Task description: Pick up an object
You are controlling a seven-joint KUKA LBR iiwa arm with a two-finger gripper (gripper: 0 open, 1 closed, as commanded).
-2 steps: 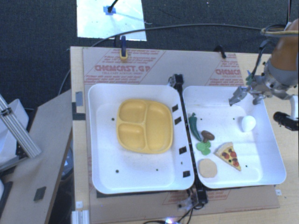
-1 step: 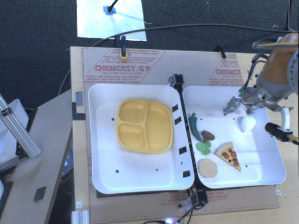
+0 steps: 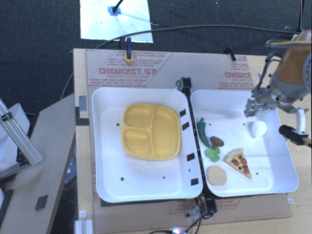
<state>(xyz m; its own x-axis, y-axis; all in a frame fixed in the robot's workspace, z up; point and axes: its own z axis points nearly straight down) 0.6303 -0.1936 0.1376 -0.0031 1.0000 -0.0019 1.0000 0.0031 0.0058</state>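
End effector (image 3: pixel 254 106) hanging over the right bin (image 3: pixel 273 186) near its 1 o'clock corner, below the grey arm (image 3: pixel 292 69) with the orange band; open or clenched cannot be told from this angle, and nothing visibly grasped. White egg (image 3: pixel 259 128) lying on the bin floor just beside the end effector, toward 5 o'clock from it, apart from the tip. Pizza slice (image 3: pixel 238 162) near the bin's middle, toward 7 o'clock from the egg. Round tan cookie (image 3: pixel 217 175) at the bin's 7 o'clock corner. Green pepper (image 3: pixel 202 131) along the bin's 9 o'clock wall, with a brown mushroom-like piece (image 3: pixel 216 142) and a green leafy piece (image 3: pixel 212 154) just beside it. Left bin (image 3: pixel 107 179) holding a yellow divided plate (image 3: pixel 150 131) near its centre. Both bins resting on the surface (image 3: pixel 146 67).
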